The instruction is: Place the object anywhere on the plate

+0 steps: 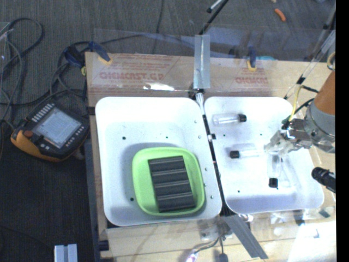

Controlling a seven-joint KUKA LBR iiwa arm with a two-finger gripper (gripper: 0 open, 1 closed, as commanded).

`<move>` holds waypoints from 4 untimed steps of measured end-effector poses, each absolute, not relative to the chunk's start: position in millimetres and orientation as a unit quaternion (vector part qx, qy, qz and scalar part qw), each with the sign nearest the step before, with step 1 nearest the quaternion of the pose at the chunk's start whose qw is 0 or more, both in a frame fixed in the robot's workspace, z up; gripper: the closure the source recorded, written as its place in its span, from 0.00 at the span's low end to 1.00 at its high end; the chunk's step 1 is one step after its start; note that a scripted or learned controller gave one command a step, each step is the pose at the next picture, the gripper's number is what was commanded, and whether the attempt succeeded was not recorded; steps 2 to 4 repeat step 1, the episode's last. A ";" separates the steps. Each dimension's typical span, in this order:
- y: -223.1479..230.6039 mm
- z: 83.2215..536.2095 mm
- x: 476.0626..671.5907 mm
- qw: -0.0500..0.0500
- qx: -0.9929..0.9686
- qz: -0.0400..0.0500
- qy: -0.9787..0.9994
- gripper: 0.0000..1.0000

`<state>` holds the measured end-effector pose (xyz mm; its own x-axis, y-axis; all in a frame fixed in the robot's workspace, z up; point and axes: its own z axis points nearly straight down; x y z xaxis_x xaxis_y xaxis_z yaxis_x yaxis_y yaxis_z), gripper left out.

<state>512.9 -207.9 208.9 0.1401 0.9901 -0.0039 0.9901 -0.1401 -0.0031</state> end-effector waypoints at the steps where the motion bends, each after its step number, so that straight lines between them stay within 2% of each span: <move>1: -207.9 209.0 513.0 0.000 0.755 -0.002 0.656 0.00; 4: -207.9 209.0 513.0 0.000 0.755 -0.002 0.656 0.00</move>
